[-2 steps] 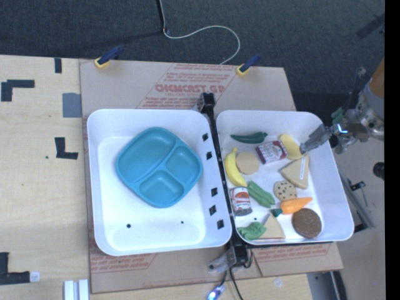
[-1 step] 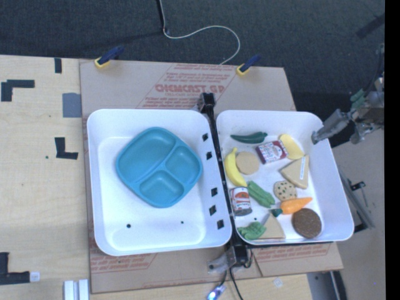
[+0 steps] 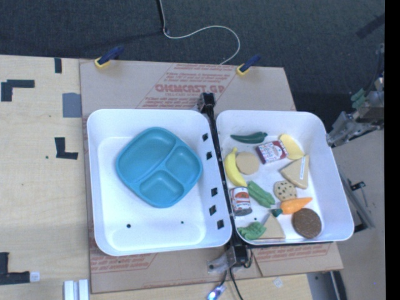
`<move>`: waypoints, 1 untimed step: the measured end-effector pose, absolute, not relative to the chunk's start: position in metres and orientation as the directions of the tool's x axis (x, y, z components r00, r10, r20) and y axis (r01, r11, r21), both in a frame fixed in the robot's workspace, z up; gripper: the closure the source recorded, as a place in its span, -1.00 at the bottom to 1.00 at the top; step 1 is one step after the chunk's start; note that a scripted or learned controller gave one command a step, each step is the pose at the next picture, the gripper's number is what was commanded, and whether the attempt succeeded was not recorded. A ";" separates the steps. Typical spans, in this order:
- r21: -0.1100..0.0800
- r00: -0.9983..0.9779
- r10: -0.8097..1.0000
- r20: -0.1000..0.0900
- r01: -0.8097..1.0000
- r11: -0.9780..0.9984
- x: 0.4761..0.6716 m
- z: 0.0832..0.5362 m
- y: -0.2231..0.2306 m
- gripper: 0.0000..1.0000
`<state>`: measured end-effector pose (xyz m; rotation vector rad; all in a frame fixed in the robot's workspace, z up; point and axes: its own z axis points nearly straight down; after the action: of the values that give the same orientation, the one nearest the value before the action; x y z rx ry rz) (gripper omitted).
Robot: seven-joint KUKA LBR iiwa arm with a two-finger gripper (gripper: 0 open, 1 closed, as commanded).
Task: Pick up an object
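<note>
gripper (image 3: 350, 125): at the right rim of the right bin (image 3: 331, 167), outside it; whether its grip is apart or together I cannot tell
nearest object: yellow toy food piece (image 3: 291, 145), to the gripper's left inside the bin
arm: barely reaching in from the right edge, well back from the food

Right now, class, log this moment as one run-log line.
arm: at right edge, outside bins | right bin: banana, carrot, green pepper, can, other toy foods | left bin: blue tray | pick: not begun
</note>
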<state>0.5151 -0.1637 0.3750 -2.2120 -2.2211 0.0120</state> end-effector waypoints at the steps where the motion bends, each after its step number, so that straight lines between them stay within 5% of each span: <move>1: -0.020 -0.005 1.000 0.005 1.000 0.005 0.482 0.269 -0.105 1.00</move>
<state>0.4816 -0.1048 0.2691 -2.2037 -2.2142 0.0160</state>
